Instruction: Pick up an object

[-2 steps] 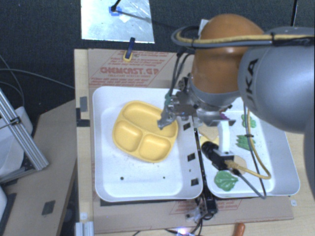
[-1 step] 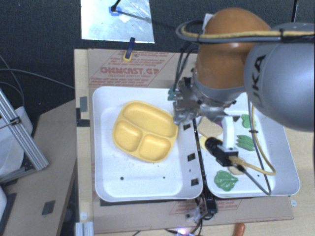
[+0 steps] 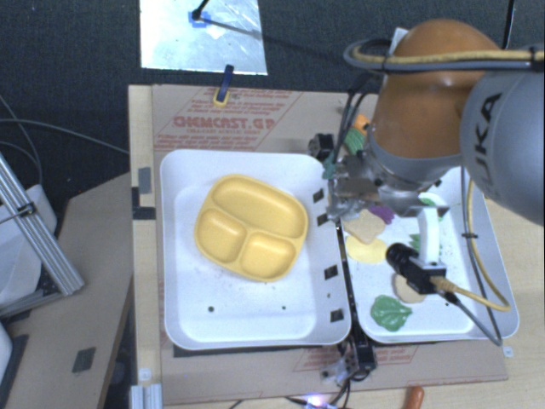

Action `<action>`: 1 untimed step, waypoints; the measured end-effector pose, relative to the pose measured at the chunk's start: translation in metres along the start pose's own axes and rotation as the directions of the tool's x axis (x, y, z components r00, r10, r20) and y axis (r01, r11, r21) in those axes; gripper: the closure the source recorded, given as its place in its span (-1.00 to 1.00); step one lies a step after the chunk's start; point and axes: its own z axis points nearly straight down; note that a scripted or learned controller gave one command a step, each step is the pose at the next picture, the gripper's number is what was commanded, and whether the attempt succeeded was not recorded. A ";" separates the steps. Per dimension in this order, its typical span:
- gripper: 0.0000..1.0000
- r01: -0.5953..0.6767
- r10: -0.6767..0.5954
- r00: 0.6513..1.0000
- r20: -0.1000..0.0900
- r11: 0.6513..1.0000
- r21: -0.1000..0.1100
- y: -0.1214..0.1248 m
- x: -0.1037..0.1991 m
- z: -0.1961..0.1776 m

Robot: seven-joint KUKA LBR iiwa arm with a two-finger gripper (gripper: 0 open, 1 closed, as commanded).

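1. Tan toast-like piece (image 3: 366, 227), likely the target, at nine o'clock in right bin (image 3: 487, 309), beside yellow slice (image 3: 368, 250).
2. Gripper (image 3: 351, 196) directly above; grip state cannot be told.
3. Descend straight, avoiding bin wall at nine o'clock.

This is a robotics lab: a grey KUKA arm (image 3: 477, 118) stands over two white bins (image 3: 183, 254), loose cables (image 3: 51, 130) lie far left of it, beside an aluminium frame (image 3: 34, 237).
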 end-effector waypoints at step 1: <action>1.00 0.010 -0.010 1.000 -0.004 1.000 -0.008 -0.024 0.038 -0.079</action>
